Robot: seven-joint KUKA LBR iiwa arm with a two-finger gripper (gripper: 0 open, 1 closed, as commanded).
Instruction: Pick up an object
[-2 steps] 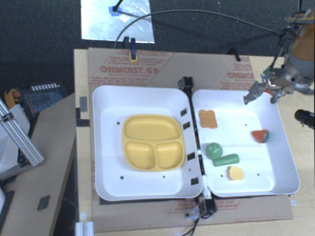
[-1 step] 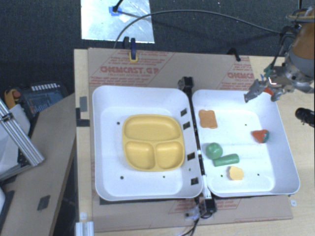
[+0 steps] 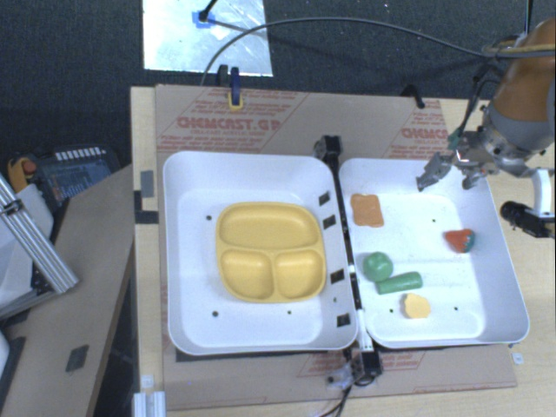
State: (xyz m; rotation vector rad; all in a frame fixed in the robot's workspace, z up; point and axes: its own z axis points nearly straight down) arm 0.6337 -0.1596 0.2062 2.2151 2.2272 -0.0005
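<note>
The right bin [image 3: 486, 320] holds an orange flat piece [image 3: 367, 210] near its back left, a red and green piece [image 3: 460, 240] at its right side, a green round piece [image 3: 376, 266] touching a green long piece [image 3: 399, 281], and a yellow piece [image 3: 416, 306] near the front. My gripper [image 3: 450, 173] hangs over the back right part of this bin, above the floor, with its two fingers spread and nothing between them. It stands well back from the red and green piece and to the right of the orange piece.
The left bin [image 3: 187, 233] bears a yellow three-compartment tray [image 3: 269, 250]. A black divider clip strip [image 3: 340, 233] runs between the bins. A cable arcs over the back of the bench. A grey box and metal rail stand at the far left.
</note>
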